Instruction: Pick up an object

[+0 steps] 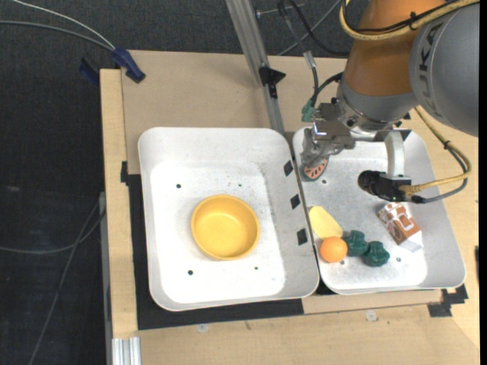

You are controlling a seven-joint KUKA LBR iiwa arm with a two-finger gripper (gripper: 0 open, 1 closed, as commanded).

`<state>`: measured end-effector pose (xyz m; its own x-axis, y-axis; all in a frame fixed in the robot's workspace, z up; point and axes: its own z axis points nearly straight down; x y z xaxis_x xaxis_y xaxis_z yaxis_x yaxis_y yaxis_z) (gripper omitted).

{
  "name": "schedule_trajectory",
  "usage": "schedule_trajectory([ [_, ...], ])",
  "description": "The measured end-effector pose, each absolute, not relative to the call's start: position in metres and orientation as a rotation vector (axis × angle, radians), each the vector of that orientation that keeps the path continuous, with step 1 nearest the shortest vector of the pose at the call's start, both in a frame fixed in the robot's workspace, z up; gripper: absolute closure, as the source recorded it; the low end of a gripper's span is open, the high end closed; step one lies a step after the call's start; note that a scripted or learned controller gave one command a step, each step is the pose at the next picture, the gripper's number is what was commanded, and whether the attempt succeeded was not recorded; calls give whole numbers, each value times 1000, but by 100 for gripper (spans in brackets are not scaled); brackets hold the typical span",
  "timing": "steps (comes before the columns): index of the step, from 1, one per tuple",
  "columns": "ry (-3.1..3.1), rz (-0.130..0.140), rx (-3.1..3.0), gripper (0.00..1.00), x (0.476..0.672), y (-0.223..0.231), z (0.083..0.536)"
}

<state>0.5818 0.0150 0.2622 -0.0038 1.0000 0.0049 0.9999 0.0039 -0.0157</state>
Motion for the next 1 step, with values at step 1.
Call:
schedule_trajectory([
  [1,-2216,13,-2204,100,564,63,260],
])
